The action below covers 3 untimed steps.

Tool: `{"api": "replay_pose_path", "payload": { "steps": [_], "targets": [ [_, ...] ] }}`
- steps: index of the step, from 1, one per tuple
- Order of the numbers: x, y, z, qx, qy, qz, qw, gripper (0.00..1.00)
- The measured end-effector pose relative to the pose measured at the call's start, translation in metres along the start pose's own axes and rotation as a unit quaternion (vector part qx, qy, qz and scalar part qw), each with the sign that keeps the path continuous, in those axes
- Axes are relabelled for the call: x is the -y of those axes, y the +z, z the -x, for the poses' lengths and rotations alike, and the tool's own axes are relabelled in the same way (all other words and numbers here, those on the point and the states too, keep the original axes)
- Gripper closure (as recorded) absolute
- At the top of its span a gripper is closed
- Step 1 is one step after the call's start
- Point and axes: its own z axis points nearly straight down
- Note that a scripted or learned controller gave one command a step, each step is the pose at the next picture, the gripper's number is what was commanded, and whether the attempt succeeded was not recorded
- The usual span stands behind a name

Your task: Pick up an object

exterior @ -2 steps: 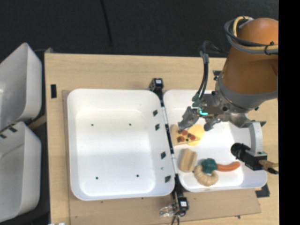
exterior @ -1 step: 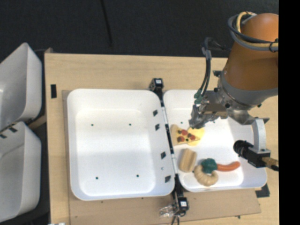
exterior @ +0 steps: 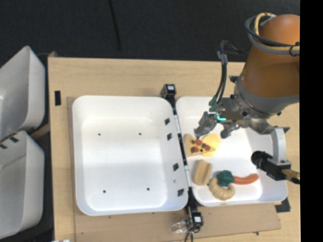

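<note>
My gripper (exterior: pixel 215 128) hangs over the right bin (exterior: pixel 192 110), its two dark fingers (exterior: pixel 204 125) spread open with nothing between them. Just below and left of it lies a yellow pizza slice (exterior: pixel 202 144) with red dots, its upper edge close to the fingertips. Further down are a tan bread roll (exterior: pixel 202 172), an orange carrot (exterior: pixel 246 179) with a green top (exterior: pixel 224 176), and a beige curled pastry (exterior: pixel 222 191).
The left bin (exterior: pixel 126 153) sits beside the right one, split from it by a shared rim with black clips (exterior: pixel 176 135). A black and white fixture (exterior: pixel 270 163) of the arm overhangs the right bin's right side. Wooden bench (exterior: pixel 60 150) surrounds both bins.
</note>
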Motion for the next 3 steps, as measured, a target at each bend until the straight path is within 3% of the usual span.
{"api": "replay_pose_path", "payload": {
  "steps": [1,2,3],
  "targets": [
    [-0.001,-0.011,0.001,0.0,-0.002,0.001,1.0,1.0],
    [-0.001,-0.01,0.001,0.0,-0.002,0.001,1.0,0.0],
    [0.001,-0.175,0.031,0.001,-0.001,0.009,1.0,0.0]
  ]
}}
